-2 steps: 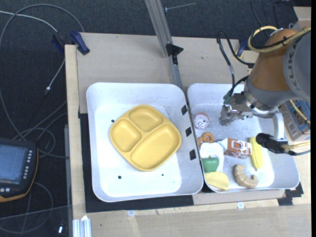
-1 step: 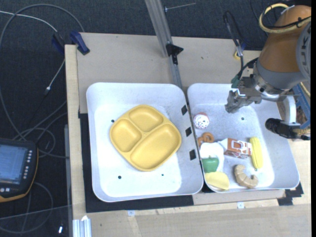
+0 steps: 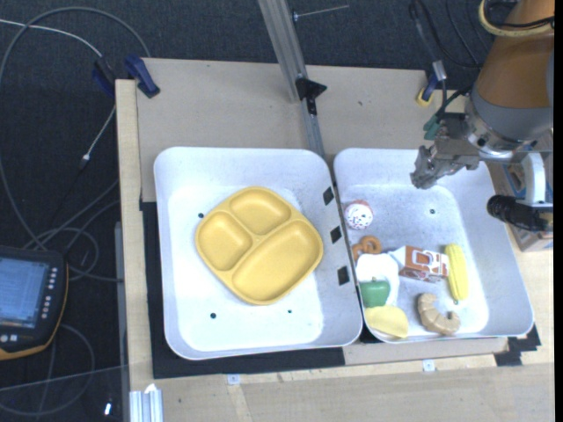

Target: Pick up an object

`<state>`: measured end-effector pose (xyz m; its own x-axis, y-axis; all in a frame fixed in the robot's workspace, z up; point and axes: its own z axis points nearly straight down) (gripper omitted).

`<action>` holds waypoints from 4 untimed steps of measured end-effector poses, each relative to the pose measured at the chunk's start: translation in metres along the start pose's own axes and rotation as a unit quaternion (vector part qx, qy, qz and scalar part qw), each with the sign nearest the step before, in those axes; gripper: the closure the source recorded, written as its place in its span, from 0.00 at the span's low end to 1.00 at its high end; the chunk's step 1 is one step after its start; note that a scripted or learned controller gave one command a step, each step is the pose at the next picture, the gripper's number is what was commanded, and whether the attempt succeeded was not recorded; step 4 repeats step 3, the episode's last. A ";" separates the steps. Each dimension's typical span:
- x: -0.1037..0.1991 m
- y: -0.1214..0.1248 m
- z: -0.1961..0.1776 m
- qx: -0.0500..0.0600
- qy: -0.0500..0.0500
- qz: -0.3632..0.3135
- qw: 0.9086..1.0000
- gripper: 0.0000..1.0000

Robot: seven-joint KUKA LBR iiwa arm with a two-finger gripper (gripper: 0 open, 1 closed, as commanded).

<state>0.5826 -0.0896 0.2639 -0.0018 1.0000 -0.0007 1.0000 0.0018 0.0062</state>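
hovering over right bin point(image 3: 493, 236), far edge: gripper point(image 3: 422, 176), finger state not discernible.
lying clustered at near end of same bin: corn cob point(image 3: 456, 272), croissant point(image 3: 437, 314), green pepper point(image 3: 376, 291), pretzel point(image 3: 368, 246), small carton point(image 3: 423, 264). resting in left bin point(image 3: 176, 236): yellow divided plate point(image 3: 259, 244).

Two white bins point(image 3: 176, 192), looking like smooth plastic with a faint speckle and a soft sheen. In the left one, a yellow tray point(image 3: 259, 244), glossy moulded plastic, light catching its ridges. Right bin: toy food, all smooth plastic by the look — shiny green apple point(image 3: 376, 291), yellow corn point(image 3: 456, 272), tan croissant point(image 3: 437, 314). The surface point(image 3: 220, 104) is pale matt wood. A brushed metal post point(image 3: 280, 25) crosses above. Arm shell point(image 3: 519, 60): satin orange and grey.
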 end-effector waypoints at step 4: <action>0.146 0.048 0.023 0.002 0.001 -0.002 1.000 1.00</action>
